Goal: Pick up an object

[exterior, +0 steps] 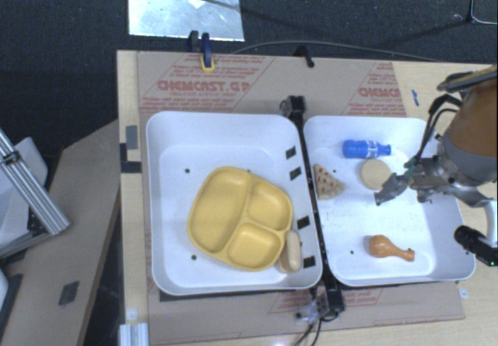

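My likeliest target is the round tan biscuit (pixel 376 174), lying in the right bin (pixel 342 267) toward its far edge, just in front of the blue bottle (pixel 366 149). The gripper (pixel 389 191) hangs right beside the biscuit's near-right edge, off-centre from it, and nothing sits between its fingers; how far they are parted I cannot tell. My worry: descending from here, a finger lands on the biscuit's rim and shoves it toward the bottle instead of straddling it. The pizza slice (pixel 327 181) lies by the bin's left wall, the drumstick (pixel 389 248) near its front edge.
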{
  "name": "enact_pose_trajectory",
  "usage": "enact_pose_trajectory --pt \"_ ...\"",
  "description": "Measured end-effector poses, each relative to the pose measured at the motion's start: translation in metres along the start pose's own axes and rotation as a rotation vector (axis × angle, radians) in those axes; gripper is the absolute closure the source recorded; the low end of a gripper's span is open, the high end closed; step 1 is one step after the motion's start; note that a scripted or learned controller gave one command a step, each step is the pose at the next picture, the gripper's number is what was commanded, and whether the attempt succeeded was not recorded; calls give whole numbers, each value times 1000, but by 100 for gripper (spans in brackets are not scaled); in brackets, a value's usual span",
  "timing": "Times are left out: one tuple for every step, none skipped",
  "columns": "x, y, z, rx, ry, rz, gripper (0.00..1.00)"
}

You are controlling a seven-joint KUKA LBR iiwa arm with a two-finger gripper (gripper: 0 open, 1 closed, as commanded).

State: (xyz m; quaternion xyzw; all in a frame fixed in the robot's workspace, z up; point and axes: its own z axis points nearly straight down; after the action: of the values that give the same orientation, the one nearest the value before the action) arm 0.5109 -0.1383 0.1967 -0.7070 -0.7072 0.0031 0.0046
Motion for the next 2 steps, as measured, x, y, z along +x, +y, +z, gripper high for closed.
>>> enact_pose_trajectory --pt "0 3 -6 -12 -2 -3 0" --pt "-2 2 57 -8 -1 -1 0"
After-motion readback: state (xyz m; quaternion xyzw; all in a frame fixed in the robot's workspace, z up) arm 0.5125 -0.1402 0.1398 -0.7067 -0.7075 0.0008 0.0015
